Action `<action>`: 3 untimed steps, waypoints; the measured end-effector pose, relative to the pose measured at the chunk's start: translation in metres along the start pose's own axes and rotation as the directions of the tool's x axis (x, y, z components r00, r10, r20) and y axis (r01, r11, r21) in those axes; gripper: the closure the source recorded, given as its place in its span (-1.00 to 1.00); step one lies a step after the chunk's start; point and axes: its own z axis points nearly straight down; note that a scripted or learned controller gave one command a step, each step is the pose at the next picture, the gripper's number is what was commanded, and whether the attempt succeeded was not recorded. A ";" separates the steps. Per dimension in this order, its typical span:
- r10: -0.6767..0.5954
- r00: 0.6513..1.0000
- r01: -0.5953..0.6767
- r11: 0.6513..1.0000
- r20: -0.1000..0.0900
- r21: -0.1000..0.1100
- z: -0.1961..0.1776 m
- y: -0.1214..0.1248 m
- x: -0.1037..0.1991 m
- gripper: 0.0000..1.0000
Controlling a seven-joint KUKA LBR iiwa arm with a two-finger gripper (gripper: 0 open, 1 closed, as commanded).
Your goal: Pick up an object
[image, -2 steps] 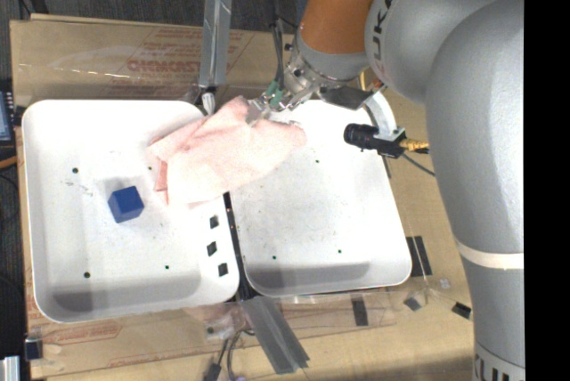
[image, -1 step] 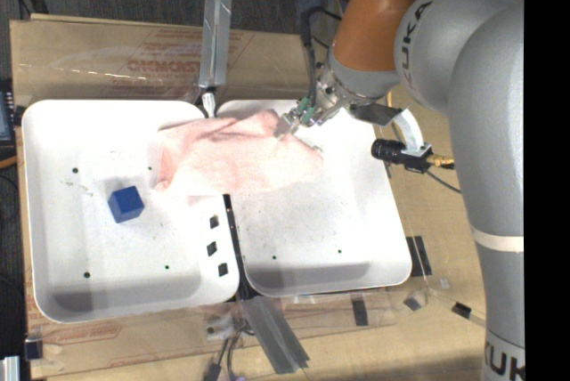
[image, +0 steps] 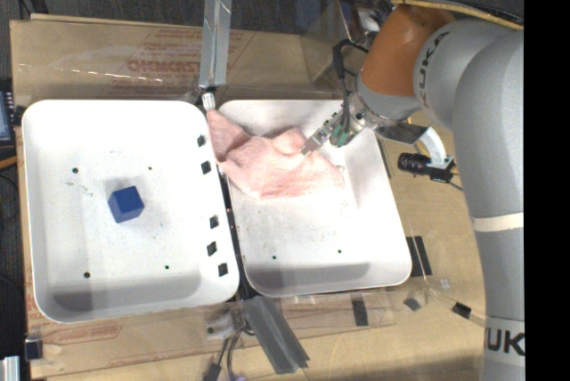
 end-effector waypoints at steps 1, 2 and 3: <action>0.000 1.000 0.000 1.000 0.001 -0.001 -0.001 0.000 0.000 -1.00; -0.225 0.974 0.225 0.974 0.004 -0.002 0.031 -0.017 -0.002 -1.00; -0.231 0.973 0.231 0.973 0.006 -0.003 0.020 -0.015 -0.002 1.00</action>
